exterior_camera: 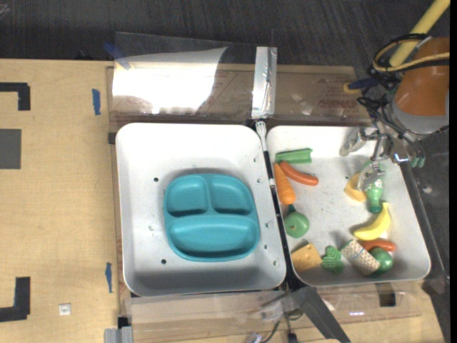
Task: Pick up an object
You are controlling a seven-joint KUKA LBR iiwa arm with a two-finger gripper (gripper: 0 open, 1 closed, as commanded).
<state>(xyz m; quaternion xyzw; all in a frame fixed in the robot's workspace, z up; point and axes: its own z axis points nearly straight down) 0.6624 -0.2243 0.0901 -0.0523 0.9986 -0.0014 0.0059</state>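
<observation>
The right white bin (325,204) holds several toy foods. A green pod (294,155), a red chili (300,176) and an orange carrot (284,189) lie along its left side. A round green fruit (296,224) sits near the middle. A tan wedge (305,257), a broccoli piece (332,260) and a speckled piece (359,256) line the front. A yellow banana (375,224) lies at the right. My gripper (373,153) hangs over the bin's far right corner, just above a small green-and-white piece (373,191) and a yellow bit (353,189).
The left white bin (136,163) holds a teal divided plate (211,215). A clear plastic sheet (171,84) and a taped strip (264,84) lie behind the bins. Cardboard covers the bench at the left. Cables and the orange wrist band (421,95) crowd the far right.
</observation>
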